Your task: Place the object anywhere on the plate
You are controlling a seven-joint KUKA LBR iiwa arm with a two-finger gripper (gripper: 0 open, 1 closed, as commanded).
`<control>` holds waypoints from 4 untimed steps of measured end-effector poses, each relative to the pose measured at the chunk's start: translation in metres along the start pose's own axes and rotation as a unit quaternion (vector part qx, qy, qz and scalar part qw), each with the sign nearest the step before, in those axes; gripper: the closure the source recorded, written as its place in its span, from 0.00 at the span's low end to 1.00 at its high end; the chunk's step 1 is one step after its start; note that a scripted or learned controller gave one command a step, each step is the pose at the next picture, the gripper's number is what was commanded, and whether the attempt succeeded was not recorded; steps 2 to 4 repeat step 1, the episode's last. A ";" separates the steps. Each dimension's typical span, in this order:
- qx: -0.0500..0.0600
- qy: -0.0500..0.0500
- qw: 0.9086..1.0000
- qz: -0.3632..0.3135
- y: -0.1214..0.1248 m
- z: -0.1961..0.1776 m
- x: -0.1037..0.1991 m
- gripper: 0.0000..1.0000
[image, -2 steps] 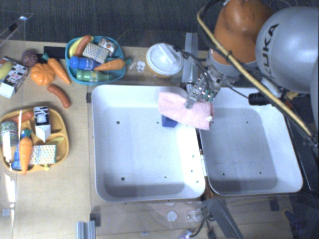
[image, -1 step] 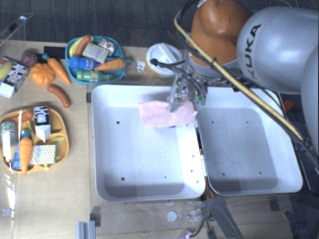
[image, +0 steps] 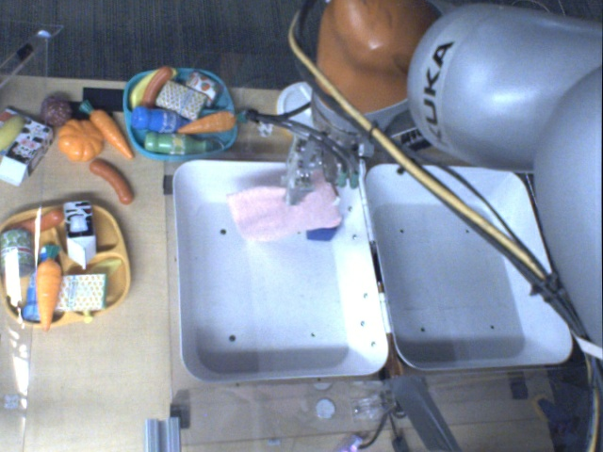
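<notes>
The arm [image: 490, 102] fills the upper right of the frame. In the left bin [image: 273, 347], upper middle, lies a flat pink plate [image: 268, 215] with a small blue object [image: 322, 234] at its right edge, just below the gripper [image: 303, 188]. A closing pinch could catch the plate instead (whether the claw is open, I cannot tell).

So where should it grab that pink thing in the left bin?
Probably the pink thing's left edge, coming straight down from above. It lies flat and wide on the floor of the left bin, so pinching one free edge seems easier than spanning it. Its right end sits under the gripper beside a small blue thing, which looks more crowded.
</notes>
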State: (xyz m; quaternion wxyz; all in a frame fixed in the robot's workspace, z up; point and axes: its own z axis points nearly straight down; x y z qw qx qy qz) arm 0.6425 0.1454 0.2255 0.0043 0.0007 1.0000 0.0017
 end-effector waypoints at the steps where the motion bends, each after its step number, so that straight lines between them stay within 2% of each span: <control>1: 0.000 0.000 1.000 0.000 0.000 0.000 0.000 0.00; 4: 0.000 0.000 1.000 0.000 0.000 0.000 0.000 0.00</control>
